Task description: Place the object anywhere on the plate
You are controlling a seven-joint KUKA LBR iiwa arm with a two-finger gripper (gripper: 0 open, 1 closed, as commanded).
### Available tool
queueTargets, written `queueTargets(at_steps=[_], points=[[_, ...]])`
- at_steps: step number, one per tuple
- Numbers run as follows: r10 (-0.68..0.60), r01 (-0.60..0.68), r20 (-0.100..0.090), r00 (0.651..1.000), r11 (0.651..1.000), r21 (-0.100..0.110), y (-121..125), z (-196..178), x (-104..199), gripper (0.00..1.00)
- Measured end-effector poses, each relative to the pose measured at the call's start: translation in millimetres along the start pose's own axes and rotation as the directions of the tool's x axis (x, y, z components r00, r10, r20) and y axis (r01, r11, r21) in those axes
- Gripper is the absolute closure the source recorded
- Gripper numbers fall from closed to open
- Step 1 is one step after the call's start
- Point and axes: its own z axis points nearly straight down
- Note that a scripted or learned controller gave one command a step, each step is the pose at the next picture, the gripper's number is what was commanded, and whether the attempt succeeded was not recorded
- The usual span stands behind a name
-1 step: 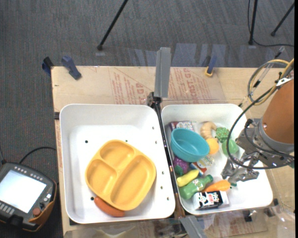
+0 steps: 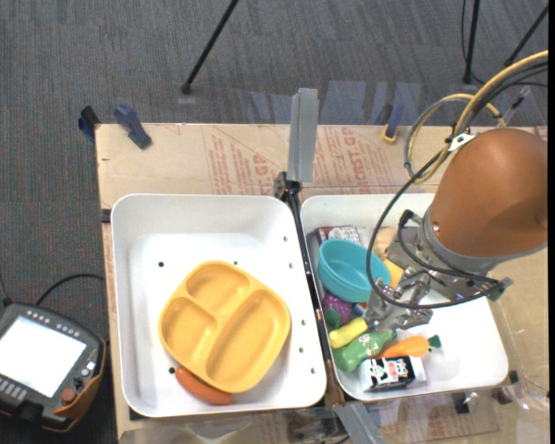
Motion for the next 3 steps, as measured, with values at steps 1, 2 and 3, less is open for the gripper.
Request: queueTargets(at_steps=[1,2,3], points=[[0.221,-0.221,-0.004,0.975,0.975,-0.002,65,49,-101,1.0],[0.296,-0.296,0.007,0.955,0.955,0.007,66,-48,-72,1.0],[0.151,-0.151,-0.008,0.988,0.988,-0.003,89,35,-112,1.0]])
